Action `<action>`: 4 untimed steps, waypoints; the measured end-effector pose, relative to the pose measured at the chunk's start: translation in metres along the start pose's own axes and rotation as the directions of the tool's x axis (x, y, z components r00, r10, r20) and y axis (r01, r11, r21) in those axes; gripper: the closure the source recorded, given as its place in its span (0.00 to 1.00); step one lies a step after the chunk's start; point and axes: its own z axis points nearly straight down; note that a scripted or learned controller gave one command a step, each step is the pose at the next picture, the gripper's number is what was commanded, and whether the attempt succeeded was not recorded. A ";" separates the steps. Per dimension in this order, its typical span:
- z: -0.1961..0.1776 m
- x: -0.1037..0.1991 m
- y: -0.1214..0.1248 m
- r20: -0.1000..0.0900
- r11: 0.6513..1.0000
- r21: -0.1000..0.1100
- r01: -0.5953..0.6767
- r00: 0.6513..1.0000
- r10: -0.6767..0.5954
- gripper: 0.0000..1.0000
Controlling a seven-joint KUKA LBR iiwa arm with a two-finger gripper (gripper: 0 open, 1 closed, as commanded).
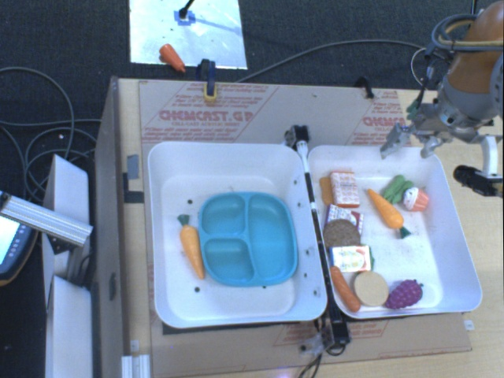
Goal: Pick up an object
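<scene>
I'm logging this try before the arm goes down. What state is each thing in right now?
gripper: open, above the right bin's far rim, holding nothing
blue tray: flat in the left bin, compartments bare
left carrot: lying beside the tray
right carrot: lying loose in the right bin
grapes: resting at the near edge

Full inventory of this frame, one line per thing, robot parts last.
Left bin: 1, white.
Divided plate: 1, blue, left bin.
Toy carrot: 1, orange, left of the plate.
Right bin: 1, white.
Carrots in the right bin: 2, orange, middle and front left.
Toy grapes: 1, purple, front.
Round cracker: 1, tan, beside the grapes.
Small food packets: several, mixed colours, left side.
Arm: 1, grey and orange, upper right.
Gripper: 1, above the right bin's far edge.
</scene>
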 end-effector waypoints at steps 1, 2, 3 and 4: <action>0.116 -0.034 -0.020 0.001 1.000 0.001 -0.001 1.000 0.001 0.00; 0.104 -0.034 -0.019 0.002 1.000 -0.004 0.001 1.000 -0.001 1.00; 0.006 -0.028 -0.042 0.002 1.000 -0.003 -0.001 1.000 0.001 1.00; -0.016 0.047 -0.088 -0.001 1.000 0.000 0.001 1.000 -0.001 1.00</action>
